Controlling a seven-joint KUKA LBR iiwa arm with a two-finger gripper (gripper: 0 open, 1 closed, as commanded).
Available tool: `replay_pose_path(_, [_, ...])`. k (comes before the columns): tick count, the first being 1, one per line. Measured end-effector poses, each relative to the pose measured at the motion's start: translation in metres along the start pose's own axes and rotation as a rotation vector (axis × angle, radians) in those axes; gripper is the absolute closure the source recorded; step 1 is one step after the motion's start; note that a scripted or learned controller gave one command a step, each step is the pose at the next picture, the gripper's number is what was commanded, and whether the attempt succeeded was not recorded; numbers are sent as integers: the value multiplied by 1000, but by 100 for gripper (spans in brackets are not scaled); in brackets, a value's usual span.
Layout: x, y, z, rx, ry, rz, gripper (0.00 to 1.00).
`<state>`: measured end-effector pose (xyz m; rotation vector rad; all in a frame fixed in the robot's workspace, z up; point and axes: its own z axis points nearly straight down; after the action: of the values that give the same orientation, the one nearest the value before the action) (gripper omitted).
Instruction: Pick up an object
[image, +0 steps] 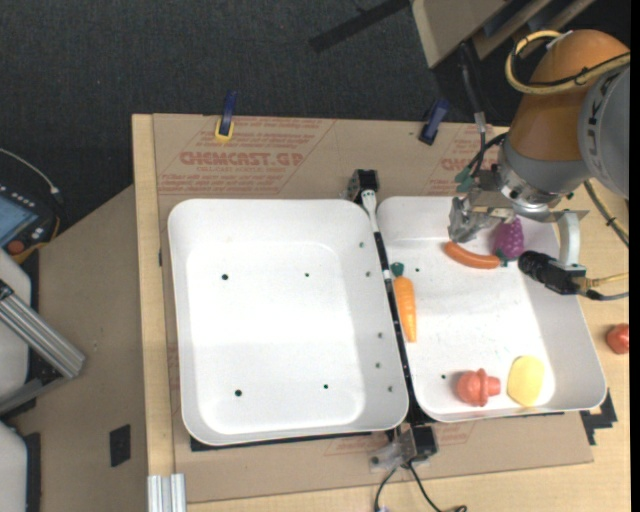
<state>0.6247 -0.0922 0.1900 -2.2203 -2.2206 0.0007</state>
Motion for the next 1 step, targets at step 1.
replay_pose_path(1, [-48,-82,-105,-3,-3,6,0])
